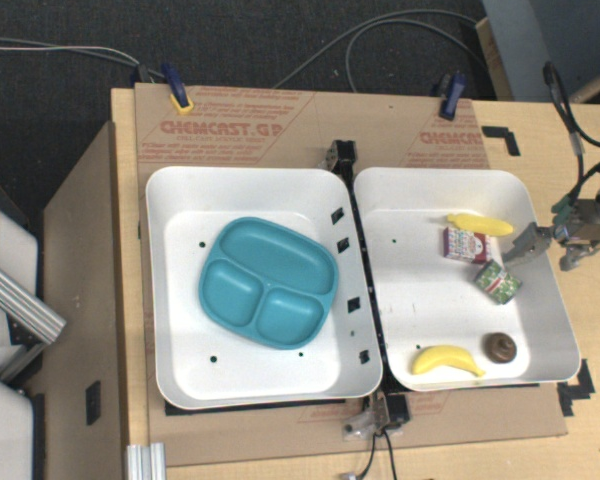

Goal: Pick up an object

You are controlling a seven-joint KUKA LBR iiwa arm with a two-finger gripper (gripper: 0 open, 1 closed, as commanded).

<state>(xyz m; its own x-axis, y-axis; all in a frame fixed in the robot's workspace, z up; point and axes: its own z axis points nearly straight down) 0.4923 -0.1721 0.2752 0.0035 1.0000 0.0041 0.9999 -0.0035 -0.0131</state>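
Observation:
My gripper hangs over the right rim of the right bin. It is open, its two grey fingers spread apart with nothing between them. One fingertip lies just right of a green and white carton. A purple and white packet lies left of it, touching a small yellow banana at the bin's back. A second yellow banana and a brown round object rest near the front wall.
The left bin holds a teal divided plate. A black divider with clips runs between the bins. Cables hang at the right, above the gripper. The bare middle of the right bin's floor offers free room.

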